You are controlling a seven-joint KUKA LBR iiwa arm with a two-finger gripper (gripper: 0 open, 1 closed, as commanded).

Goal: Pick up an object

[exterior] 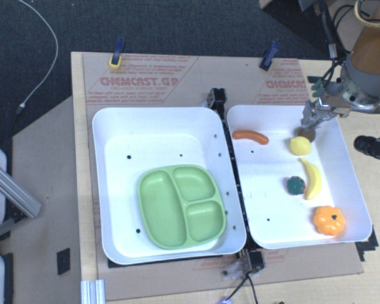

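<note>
The hand [308, 129], whether apart or together I cannot tell, hovers over the lemon [300, 145] near the right bin's [354, 170] far edge, approaching; next, descend and close.

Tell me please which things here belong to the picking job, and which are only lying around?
Belong to the job:
gripper, low over the lemon
lemon
sausage
banana
small green-and-red object
orange pumpkin
right bin holding them

Only lying about:
green divided plate
left bin
blue clamps
</note>
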